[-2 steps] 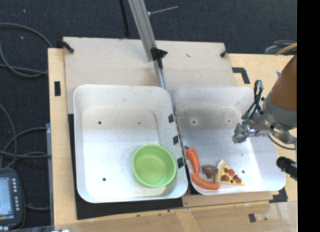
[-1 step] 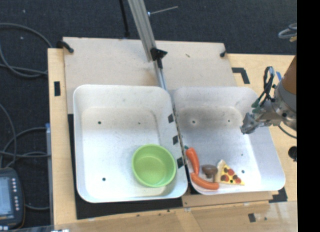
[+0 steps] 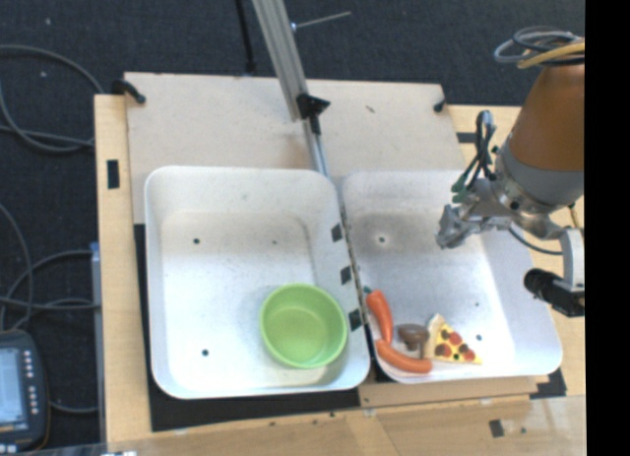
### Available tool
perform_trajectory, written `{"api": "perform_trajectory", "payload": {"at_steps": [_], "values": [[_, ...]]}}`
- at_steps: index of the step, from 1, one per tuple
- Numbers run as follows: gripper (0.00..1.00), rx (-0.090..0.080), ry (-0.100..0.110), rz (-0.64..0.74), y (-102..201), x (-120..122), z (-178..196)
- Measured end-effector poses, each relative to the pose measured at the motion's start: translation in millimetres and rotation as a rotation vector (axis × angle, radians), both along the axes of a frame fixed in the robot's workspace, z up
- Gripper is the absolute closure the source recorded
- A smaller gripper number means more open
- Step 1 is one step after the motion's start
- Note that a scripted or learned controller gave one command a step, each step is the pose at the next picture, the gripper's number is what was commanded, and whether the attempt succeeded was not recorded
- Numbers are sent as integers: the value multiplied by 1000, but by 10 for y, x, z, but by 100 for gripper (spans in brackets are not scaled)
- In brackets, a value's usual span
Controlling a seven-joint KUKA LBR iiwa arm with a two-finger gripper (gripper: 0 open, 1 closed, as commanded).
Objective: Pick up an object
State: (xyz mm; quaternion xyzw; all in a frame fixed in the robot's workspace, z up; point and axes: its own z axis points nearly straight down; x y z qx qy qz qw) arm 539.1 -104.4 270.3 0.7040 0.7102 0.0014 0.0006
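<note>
My gripper hangs over the upper right part of the right bin, with nothing seen between its fingers. Well below it, at the bin's front edge, lie a carrot, a red sausage, a brown mushroom-like piece and a pizza slice. A green bowl sits upright in the front right corner of the left bin.
A slanted aluminium bar runs from the top of the view down to the divide between the bins. The bins rest on a pale wooden bench. Cables lie on the dark floor at left.
</note>
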Motion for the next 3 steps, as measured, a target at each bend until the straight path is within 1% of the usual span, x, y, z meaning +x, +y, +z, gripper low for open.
{"api": "perform_trajectory", "payload": {"at_steps": [1,2,3], "values": [[100,-1,2,-2,564,181,-124],[100,-1,1,-2,1125,418,-234],[100,1,1,0,1610,609,-164]]}}
